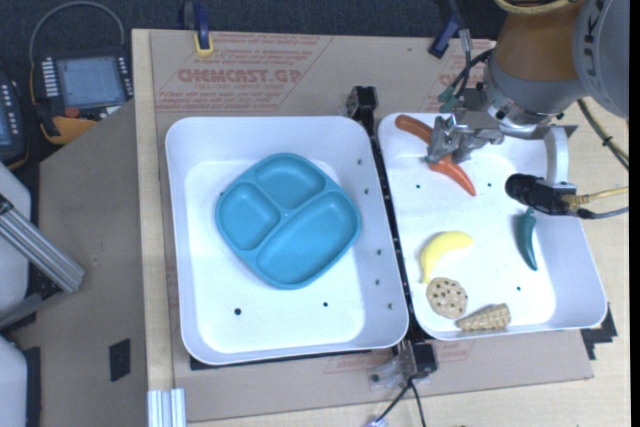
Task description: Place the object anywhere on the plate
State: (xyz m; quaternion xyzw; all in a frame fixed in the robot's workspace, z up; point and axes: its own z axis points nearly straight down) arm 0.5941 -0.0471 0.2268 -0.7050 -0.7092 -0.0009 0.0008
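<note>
Pincer (pixel 441 147) is seen low in the right bin (pixel 585 300), at its far left corner, directly over the carrot (pixel 456 174). Whether it is clenched or released cannot be told from this angle; the carrot's upper end is hidden beneath it. An orange sausage-like piece (pixel 411 126) lies just beyond, near the bin's rim. In the same bin are noted a banana (pixel 443 250), a cookie (pixel 446 296), a waffle cone (pixel 486 318) and a teal pepper (pixel 526 239), all well apart from the pincer. The blue plate (pixel 288 233), divided into three compartments, sits in the left bin (pixel 200 315) on the table (pixel 160 95).
</note>
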